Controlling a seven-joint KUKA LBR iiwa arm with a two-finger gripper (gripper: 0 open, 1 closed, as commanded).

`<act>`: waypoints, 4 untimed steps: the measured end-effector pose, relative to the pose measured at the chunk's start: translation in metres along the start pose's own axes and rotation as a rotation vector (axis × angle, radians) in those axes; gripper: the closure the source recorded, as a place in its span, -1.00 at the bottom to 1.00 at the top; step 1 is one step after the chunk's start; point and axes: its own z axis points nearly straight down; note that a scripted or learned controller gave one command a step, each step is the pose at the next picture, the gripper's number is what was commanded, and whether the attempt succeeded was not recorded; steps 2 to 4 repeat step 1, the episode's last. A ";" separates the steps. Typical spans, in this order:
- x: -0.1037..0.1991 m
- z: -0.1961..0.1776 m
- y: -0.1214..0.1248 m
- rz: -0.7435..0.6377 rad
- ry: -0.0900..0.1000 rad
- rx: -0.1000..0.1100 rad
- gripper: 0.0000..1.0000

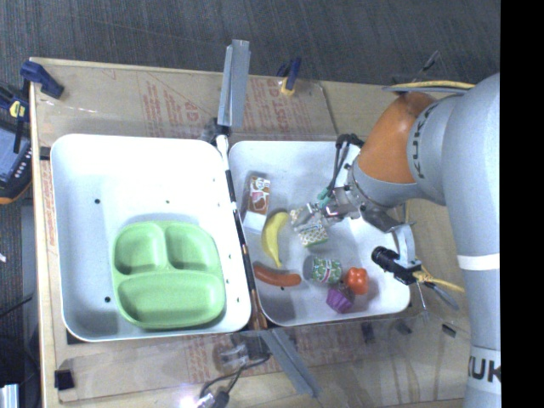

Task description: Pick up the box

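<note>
The box is a small brown and white carton lying in the upper left part of the right bin. My gripper hangs over the middle of that bin, to the right of the box and apart from it. It sits right above a pale, patterned packet, and the wrist hides where the tips meet it.
In the right bin lie a banana, a sausage, a green can, a red pepper and a purple piece. A green divided plate fills the lower part of the left bin.
</note>
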 end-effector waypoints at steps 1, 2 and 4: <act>0.097 -0.076 0.014 0.027 0.001 -0.005 1.00; 0.097 -0.076 0.014 0.027 0.001 -0.005 1.00; 0.097 -0.076 0.014 0.027 0.001 -0.005 1.00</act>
